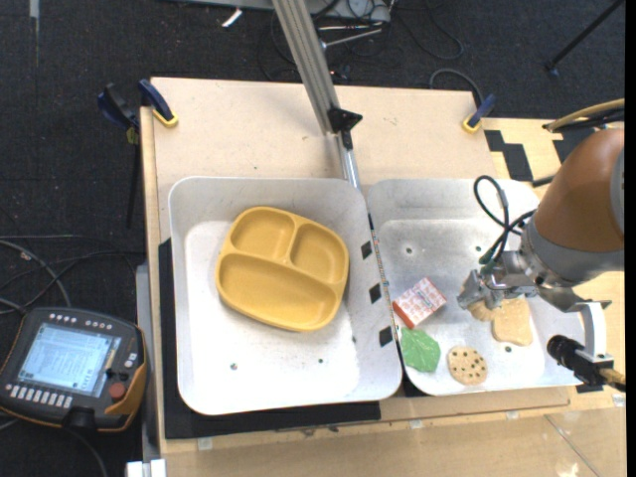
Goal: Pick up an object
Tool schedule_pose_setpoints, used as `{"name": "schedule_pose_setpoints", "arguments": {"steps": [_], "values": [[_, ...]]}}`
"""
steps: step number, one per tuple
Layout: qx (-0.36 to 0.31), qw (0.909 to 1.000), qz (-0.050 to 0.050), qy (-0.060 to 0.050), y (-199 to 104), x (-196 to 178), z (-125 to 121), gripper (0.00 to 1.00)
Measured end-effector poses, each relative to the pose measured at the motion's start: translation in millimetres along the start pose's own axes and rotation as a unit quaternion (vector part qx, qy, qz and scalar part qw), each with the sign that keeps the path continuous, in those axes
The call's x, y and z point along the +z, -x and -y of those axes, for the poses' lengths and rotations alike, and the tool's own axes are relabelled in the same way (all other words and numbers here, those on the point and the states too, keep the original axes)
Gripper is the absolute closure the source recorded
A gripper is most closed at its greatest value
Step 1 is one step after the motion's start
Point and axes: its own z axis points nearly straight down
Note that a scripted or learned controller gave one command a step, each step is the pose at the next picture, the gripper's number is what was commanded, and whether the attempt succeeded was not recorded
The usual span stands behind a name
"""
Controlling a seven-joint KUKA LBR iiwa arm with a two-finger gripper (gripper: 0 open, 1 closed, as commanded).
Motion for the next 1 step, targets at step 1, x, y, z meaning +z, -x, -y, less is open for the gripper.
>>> {"name": "schedule_pose_setpoints", "arguments": {"steps": [1], "values": [[0.0,1.0,0.0,-0.001,1.3,-45.3,5.2,1.0]]}}
